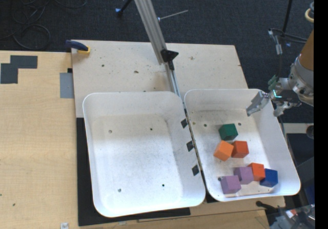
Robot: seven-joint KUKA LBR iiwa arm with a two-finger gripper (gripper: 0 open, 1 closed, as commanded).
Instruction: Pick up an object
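Note:
Several small cubes lie in the right bin (212, 101): a green one (228, 131), an orange one (223, 150) touching a red-orange one (240, 148). Near the front right corner cluster two purple cubes (244, 174) (230, 184), an orange-red cube (258, 171) and a blue cube (269, 177). My gripper (266, 106) hangs over the bin's back right corner, above and to the right of the green cube. It is open, with nothing between its fingers (254, 104).
The left bin (133, 96) adjoins the right one, joined by black clips (189, 145). A slanted aluminium post (151, 23) rises behind the bins. A blue clamp (77, 45) sits at the board's back left corner.

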